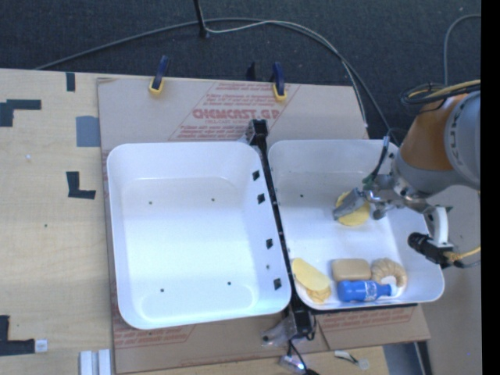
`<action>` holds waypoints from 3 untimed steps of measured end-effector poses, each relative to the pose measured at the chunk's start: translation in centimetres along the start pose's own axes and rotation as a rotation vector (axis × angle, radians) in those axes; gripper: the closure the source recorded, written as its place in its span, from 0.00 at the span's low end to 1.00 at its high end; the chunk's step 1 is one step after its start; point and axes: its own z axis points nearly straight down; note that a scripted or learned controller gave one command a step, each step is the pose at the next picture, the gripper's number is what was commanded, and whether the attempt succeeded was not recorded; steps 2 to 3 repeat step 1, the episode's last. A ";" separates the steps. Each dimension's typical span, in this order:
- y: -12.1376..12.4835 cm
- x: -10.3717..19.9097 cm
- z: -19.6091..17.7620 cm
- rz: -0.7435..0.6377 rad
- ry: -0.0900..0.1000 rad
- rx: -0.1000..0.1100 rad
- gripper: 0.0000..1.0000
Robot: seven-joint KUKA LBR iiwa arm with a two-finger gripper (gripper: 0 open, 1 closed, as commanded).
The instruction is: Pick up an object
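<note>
Gripper sits low in the right bin, at about 2 o'clock from that bin's centre, reaching in from 3 o'clock; fingers closed around a small yellow object, which shows between and just under the tips, slightly tilted, touching or nearly touching the bin floor, can't tell which; grey wrist with orange band runs off toward 2 o'clock from the gripper; black fitting with cable hangs off the arm at 4 o'clock, over the bin's right rim. Rest of the right bin's contents line the 6 o'clock wall: yellow wedge-shaped piece at the 7 o'clock corner; tan block just beside it toward 3 o'clock; blue bottle lying flat right under the tan block, cap end pointing to 3 o'clock; pale ring-shaped item touching the bottle's cap end, at the 5 o'clock corner. Left bin sits at 9 o'clock, edge to edge with the right one, black clips along the shared rim; both rest on cardboard sheet clamped at 12 o'clock by two blue-yellow clamps.
</note>
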 end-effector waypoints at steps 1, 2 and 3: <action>0.4 0.2 -1.5 -0.006 -0.001 -0.010 1.00; 0.4 0.2 -1.5 -0.006 -0.001 -0.010 1.00; 0.4 0.2 -1.5 -0.006 -0.001 -0.010 1.00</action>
